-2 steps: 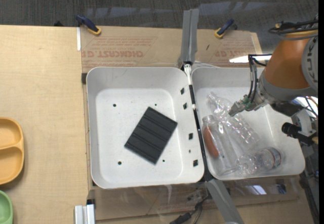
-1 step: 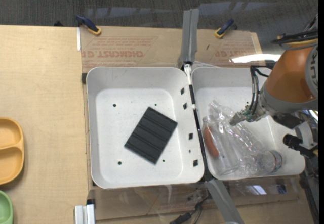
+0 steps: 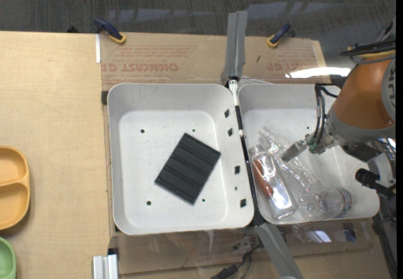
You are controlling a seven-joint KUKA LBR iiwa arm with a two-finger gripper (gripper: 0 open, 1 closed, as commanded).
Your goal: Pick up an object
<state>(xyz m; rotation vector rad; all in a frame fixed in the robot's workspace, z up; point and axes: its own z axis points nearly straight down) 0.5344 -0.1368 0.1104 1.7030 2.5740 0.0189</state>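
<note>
A black ribbed rectangular pad (image 3: 187,168) lies flat and skewed in the middle of the left bin (image 3: 119,145). In the right bin (image 3: 283,104) there is a heap of clear plastic: a see-through bag with a red-orange item inside (image 3: 267,182), crumpled clear wrapping (image 3: 301,178) and a clear cup lying on its side (image 3: 334,201). My gripper (image 3: 291,151) reaches in from the right, low over the right bin, with its tip at the upper edge of the clear wrapping. Nothing can be seen held in it.
A yellow divided plate (image 3: 11,186) and a green dish (image 3: 5,260) sit at the wooden bench's left edge. Behind the bins lies cardboard (image 3: 164,60), held by two clamps (image 3: 110,31) (image 3: 279,35). The divider (image 3: 239,139) separates the two bins.
</note>
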